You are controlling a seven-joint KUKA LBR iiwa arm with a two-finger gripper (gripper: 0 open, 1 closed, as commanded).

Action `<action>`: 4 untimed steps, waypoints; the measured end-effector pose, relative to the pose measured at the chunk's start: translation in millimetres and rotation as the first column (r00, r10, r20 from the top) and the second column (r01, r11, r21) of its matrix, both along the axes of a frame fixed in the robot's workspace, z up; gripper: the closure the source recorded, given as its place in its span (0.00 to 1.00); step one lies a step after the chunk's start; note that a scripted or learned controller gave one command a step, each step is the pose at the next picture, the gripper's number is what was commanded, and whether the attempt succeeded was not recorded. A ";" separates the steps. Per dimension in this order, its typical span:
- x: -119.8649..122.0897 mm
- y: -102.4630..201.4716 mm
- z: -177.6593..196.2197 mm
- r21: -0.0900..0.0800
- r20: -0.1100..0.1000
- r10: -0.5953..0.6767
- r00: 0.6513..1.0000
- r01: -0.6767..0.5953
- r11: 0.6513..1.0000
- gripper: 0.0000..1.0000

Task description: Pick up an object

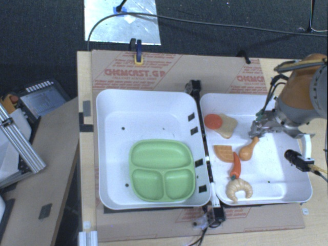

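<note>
Croissant [239, 189], pale and curled, lies at the near edge of the right bin [300, 191], closest to the lens. Just behind the croissant a small carrot [236, 166] stands on end toward the bin's middle, and behind the carrot sits an orange wedge-shaped piece [223, 152]. Farther back from the croissant are a tan slice [227, 126] and a red round piece [213, 121] touching it.

Up and to the right of the croissant lies the likeliest target, a tan pear-shaped toy with a long neck [248, 150]. Its long axis runs on a slant, fat end toward the carrot, thin neck pointing up at the claw [258, 128]. The claw hangs right above that neck tip, very near it; whether it is spread or pressed together I cannot tell, and nothing shows as pinched.

My judgement: a short drop onto the neck is what the grasp turns on, and the carrot, just beside the fat end, is the nearest thing to be knocked.

Left of the croissant, across the divider, a green compartment tray [162, 169] rests in the left bin [115, 109] on the worktop [169, 68].
</note>
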State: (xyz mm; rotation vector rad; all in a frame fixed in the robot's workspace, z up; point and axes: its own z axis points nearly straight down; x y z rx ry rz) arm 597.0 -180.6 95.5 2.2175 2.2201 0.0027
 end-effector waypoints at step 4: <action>-18.0 44.0 122.1 0.003 -0.004 0.007 1.000 -0.007 1.000 1.00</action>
